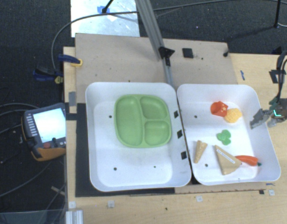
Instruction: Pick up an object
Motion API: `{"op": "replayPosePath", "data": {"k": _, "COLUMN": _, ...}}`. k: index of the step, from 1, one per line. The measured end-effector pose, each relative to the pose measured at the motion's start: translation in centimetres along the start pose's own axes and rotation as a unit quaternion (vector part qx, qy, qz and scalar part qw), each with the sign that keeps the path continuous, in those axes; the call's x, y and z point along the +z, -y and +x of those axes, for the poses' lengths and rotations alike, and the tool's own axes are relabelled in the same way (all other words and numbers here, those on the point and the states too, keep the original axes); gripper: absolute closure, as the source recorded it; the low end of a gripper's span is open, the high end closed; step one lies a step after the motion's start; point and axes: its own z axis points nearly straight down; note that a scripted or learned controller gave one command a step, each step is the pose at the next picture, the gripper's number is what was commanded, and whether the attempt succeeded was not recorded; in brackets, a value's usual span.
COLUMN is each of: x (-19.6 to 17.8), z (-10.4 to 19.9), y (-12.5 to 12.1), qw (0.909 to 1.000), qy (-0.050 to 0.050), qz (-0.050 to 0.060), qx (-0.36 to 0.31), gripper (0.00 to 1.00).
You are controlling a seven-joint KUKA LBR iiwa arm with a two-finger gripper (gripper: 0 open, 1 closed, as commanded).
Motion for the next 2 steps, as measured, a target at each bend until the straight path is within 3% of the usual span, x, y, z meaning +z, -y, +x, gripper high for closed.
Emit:
{"op": "replayPosePath", "data": {"k": 1, "x": -0.2, "z": 0.0, "y": -0.1, "qw": 1.0, "qy": 0.001, "qz": -0.002, "qx": -0.001, "gripper": 0.0}}
{"op": "replayPosePath", "data": {"k": 2, "x": 5.3, "z": -0.8, "y": -0.6, "qw": 1.0, "qy": 0.001, "qz": -0.003, "qx": 0.001, "gripper": 0.0}}
